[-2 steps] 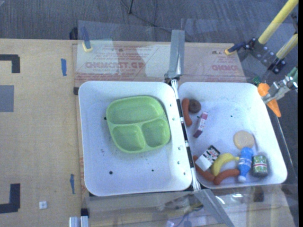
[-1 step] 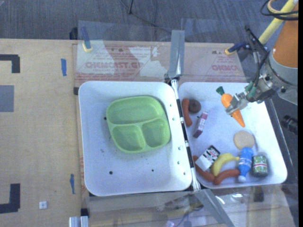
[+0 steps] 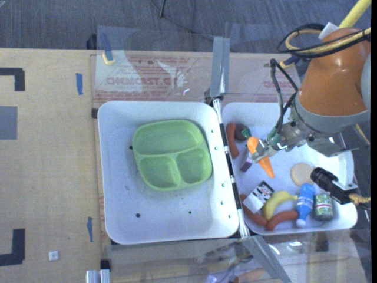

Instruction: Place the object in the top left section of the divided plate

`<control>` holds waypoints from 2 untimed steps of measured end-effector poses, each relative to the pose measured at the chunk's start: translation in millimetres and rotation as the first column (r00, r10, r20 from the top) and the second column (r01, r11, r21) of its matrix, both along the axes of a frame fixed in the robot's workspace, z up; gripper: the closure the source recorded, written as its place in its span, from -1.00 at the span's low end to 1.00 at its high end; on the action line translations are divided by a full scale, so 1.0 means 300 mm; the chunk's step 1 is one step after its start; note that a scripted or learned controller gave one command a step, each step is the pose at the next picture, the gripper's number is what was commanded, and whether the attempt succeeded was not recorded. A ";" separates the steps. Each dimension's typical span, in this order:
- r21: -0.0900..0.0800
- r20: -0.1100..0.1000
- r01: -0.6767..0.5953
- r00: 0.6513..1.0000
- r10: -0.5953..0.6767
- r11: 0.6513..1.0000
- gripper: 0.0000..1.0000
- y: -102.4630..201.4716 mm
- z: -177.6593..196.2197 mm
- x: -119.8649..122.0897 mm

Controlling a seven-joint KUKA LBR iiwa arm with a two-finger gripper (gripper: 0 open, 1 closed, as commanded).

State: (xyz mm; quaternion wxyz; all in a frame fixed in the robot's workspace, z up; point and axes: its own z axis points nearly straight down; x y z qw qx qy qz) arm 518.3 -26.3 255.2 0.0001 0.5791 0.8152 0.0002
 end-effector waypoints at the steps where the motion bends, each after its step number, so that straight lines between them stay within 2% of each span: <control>1: 0.000 -0.001 0.033 0.999 -0.033 0.999 1.00 0.202 -0.236 0.044; 2: 0.000 -0.001 0.035 0.999 -0.035 0.999 -1.00 0.199 -0.236 0.045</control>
